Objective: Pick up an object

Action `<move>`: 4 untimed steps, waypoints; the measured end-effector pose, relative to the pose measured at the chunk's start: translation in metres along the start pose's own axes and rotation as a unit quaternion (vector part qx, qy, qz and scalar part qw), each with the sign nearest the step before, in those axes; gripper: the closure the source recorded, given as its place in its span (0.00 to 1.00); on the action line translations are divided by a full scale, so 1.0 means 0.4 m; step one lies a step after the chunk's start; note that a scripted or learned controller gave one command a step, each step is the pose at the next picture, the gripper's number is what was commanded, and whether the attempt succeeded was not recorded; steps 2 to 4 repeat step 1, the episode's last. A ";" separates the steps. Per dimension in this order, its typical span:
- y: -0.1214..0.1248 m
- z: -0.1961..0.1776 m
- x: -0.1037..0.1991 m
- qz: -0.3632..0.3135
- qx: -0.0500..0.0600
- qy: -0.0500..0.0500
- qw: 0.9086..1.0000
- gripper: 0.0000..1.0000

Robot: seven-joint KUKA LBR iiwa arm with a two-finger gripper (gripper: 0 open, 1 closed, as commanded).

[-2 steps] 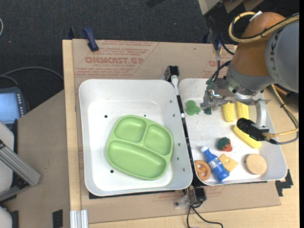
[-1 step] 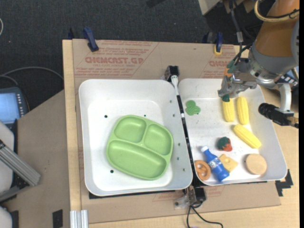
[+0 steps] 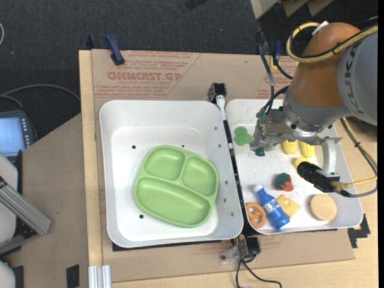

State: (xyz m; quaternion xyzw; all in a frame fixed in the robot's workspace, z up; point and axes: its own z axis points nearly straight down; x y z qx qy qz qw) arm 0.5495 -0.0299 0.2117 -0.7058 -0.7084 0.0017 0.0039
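Fingers: you had the fingers (image 3: 260, 149) low in the right bin (image 3: 351, 218); dark tips showed, but whether they were spread or closed could not be told, and nothing was seen between them.
Nearest object: the green piece (image 3: 242, 137) lay just beside the tips, close to the wall shared with the left bin (image 3: 114, 161).
Other objects: yellow pieces (image 3: 290, 147) sat partly under the wrist; the blue bottle (image 3: 271, 207) and tan disc (image 3: 323, 207) lay near the front.
Risk: you could have clipped the dividing wall, or nudged the green piece aside, in my judgement.
Cause: tips offset from the piece.
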 end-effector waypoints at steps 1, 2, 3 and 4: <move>-0.122 -0.083 0.094 0.000 -0.002 0.000 1.000 1.00; -0.122 -0.083 0.094 0.000 -0.002 0.000 1.000 1.00; -0.122 -0.083 0.094 0.000 -0.002 0.000 1.000 1.00; -0.122 -0.083 0.094 0.000 -0.002 0.000 1.000 1.00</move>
